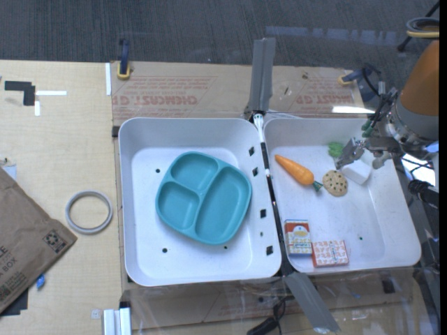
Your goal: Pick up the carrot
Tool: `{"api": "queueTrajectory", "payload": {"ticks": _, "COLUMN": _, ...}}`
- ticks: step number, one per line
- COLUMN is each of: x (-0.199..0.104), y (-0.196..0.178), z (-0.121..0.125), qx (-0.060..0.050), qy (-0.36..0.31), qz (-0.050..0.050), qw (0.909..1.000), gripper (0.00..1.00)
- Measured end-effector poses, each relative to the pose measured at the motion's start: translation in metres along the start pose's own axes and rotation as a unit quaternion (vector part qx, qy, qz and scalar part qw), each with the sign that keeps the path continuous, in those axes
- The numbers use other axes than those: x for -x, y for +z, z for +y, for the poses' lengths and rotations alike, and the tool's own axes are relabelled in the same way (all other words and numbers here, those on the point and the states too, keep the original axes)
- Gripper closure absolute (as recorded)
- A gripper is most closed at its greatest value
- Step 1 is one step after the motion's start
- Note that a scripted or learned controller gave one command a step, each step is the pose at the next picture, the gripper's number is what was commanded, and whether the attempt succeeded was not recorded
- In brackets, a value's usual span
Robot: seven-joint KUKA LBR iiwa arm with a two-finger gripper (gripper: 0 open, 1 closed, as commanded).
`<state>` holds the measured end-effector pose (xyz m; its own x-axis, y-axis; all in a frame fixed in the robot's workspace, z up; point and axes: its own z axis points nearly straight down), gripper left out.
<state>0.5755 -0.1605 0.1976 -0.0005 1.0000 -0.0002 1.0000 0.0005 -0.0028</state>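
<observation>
An orange carrot (294,170) with a small green tip lies in the right bin (391,257), near its upper left, pointing toward the divider. My gripper (362,155) hangs over the upper right part of that bin, well to the right of the carrot and apart from it. Its fingers (347,154) are spread, with nothing between them. A white block (357,174) lies just below the gripper.
A round cookie (336,183) sits right of the carrot's tip, and a green piece (336,148) lies behind it. Two small boxes (316,243) rest at the right bin's front. The left bin (140,257) holds a teal divided plate (204,197). A tape ring (89,211) lies on the bench.
</observation>
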Motion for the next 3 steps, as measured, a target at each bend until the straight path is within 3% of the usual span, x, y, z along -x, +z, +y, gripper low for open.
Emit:
{"api": "queueTrajectory", "payload": {"ticks": 1, "x": -0.043, "y": 0.097, "z": 0.024, "qx": 0.001, "qy": -0.007, "qz": 0.0, "qw": 1.0, "gripper": 0.0}}
{"api": "queueTrajectory", "payload": {"ticks": 2, "x": -0.08, "y": 0.005, "z": 0.084, "qx": 0.001, "qy": 0.086, "qz": -0.001, "qw": 0.9963, "gripper": 0.0}}
{"api": "queueTrajectory", "payload": {"ticks": 3, "x": -0.047, "y": 0.089, "z": 0.087, "qx": 0.006, "qy": 0.141, "qz": 0.0, "qw": 0.99, "gripper": 0.0}}
